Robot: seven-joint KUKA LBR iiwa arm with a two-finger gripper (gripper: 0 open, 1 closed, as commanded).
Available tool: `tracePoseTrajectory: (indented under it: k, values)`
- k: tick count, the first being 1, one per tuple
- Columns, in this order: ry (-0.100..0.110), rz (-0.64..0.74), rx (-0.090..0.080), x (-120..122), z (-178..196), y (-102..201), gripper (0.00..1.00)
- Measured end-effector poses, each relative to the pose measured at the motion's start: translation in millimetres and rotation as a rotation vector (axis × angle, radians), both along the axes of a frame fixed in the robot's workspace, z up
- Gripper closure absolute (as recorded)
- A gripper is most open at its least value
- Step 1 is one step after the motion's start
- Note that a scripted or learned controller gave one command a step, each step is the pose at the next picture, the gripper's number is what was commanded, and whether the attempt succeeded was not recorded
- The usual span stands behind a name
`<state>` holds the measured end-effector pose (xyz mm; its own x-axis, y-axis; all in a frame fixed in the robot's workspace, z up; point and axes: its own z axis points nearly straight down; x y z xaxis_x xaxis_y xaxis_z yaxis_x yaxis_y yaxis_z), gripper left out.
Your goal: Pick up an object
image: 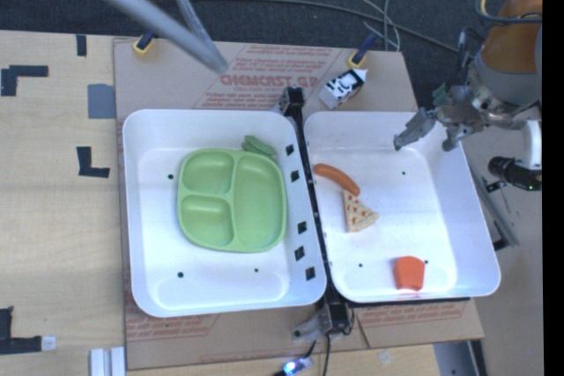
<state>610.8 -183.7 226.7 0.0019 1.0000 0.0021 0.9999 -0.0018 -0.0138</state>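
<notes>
Three toys below empty hand

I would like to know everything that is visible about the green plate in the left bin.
The green plate is a light green divided tray with rounded corners and three compartments, one long on the right and two smaller on the left. It looks like matte plastic. It lies flat, right side up, slightly turned, near the middle of the left bin. A small darker green piece sits at its upper right edge, seemingly touching it. Its compartments hold nothing.
</notes>
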Motion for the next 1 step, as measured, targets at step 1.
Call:
tracePoseTrajectory:
  k: [1]
  values:
    - [-0.012,0.003,-0.002,2.7,7.3,0.4,0.00]
